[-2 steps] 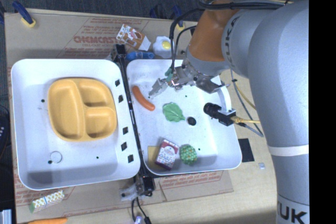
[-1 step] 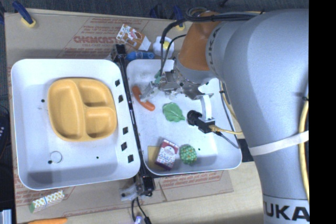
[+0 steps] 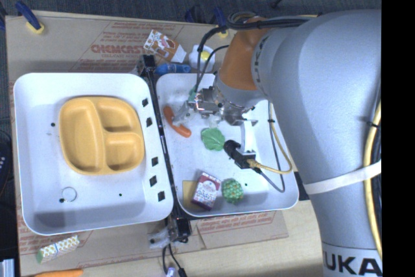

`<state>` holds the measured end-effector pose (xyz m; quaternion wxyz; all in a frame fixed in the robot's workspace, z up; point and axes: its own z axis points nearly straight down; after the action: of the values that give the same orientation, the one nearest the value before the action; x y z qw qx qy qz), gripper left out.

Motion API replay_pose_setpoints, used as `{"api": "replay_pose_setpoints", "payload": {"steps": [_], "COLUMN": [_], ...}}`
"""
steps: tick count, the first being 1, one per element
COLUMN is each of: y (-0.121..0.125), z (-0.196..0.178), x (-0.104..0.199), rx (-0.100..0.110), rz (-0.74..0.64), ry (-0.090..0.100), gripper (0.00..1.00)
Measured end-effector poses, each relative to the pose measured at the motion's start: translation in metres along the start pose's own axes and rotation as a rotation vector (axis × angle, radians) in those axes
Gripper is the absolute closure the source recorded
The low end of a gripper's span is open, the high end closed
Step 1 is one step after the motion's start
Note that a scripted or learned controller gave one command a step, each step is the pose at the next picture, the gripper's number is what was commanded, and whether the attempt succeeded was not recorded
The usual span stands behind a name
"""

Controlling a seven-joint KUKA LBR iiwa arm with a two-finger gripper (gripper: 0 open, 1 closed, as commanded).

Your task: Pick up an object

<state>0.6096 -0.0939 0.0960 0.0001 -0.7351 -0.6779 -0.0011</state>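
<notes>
Gripper [image 3: 206,106] | in right bin [image 3: 283,199] | orange carrot [image 3: 177,122] just beside, leftward

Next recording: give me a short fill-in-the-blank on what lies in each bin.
1. The yellow divided tray lies in the ____ bin.
2. The orange carrot lies in the ____ bin.
3. The small red box sits near that bin's ____ edge, beside a green ball.
4. The arm reaches over the ____ bin.

Missing words: left; right; bottom; right

The tray [image 3: 102,135] lies in the left bin [image 3: 26,159]; right of the tray lie the carrot [image 3: 177,123], then the leaf [image 3: 213,139].
</notes>
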Motion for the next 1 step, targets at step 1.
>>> {"api": "replay_pose_setpoints", "payload": {"steps": [1], "y": [-0.0064], "z": [0.0042], "x": [-0.0053], "rx": [0.004], "rz": [0.324], "ry": [-0.002], "gripper": [0.00]}}
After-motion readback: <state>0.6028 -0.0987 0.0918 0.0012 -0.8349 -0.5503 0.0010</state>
